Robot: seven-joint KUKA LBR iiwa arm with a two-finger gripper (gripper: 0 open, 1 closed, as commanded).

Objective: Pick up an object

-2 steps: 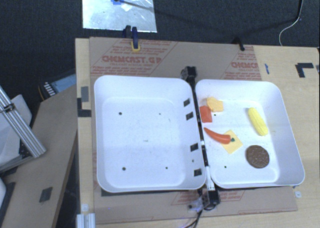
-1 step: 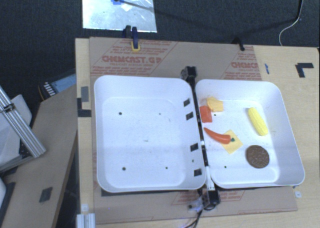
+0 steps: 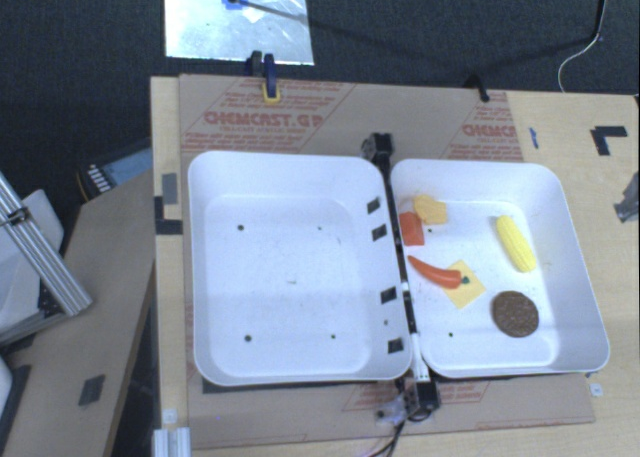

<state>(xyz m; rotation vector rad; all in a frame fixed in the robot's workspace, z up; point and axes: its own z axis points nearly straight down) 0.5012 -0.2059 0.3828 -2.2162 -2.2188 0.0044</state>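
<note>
The right bin [image 3: 572,235] holds several toy foods. A yellow corn cob [image 3: 515,242] lies near its right wall, and a brown round patty [image 3: 515,313] lies in front of it. A red chili pepper [image 3: 435,270] rests partly on a yellow cheese slice [image 3: 465,287]. By the bin's left wall are an orange-red block [image 3: 411,228] and a small yellow chunk [image 3: 431,209]. A grey bit of my gripper [image 3: 629,197] pokes in at the right edge, outside the right bin and well away from every object.
The left bin [image 3: 215,245] sits beside the right one, joined by a black clipped seam [image 3: 392,255]. Both rest on a cardboard sheet [image 3: 300,115]. A shiny metal plate [image 3: 238,5] lies on the dark floor behind. An aluminium frame [image 3: 40,255] stands at left.
</note>
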